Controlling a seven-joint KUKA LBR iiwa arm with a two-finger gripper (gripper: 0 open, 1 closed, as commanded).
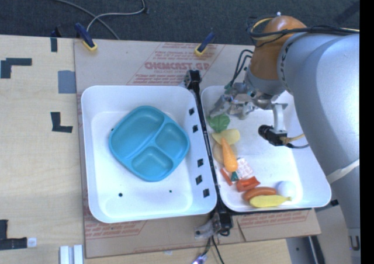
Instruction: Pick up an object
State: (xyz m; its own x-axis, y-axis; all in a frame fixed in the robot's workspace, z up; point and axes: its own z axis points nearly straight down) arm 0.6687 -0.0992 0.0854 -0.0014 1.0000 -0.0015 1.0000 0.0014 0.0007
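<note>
Nearest the camera, along the front wall of the right bin (315, 197), lie a yellow banana-like toy (270, 201), a reddish sausage-like piece (260, 193) touching it from behind, and a small pale ball (284, 187) just beside them; the ball is washed out against the white floor and its edge is hard to trace. A little farther in, a red piece (248, 183) and a clear wrapper with red print (243, 169) overlap, so where one ends and the other begins cannot be told. Behind those, one orange carrot (228, 155) lies along the bin's left side, partly covering a pale rounded item whose shape is unclear. Beyond it sit a pale yellow piece (228, 136) and then a green leafy toy (220, 122), the two touching. The left bin (96, 140) holds one blue divided plate (149, 142) with three compartments, lying tilted relative to the bin walls. At the far end of the right bin, the gripper (229, 103) hangs right over the green leafy toy, close to or touching it; cables and metal parts crowd the fingers, so how far apart they stand cannot be told, nor whether anything sits between them. The grey arm fills the right side and is cut off by the frame, hiding part of the right bin's far corner. Farthest off, two blue-and-yellow clamps (86, 37) pin the cardboard sheet (152, 61) under both bins.
</note>
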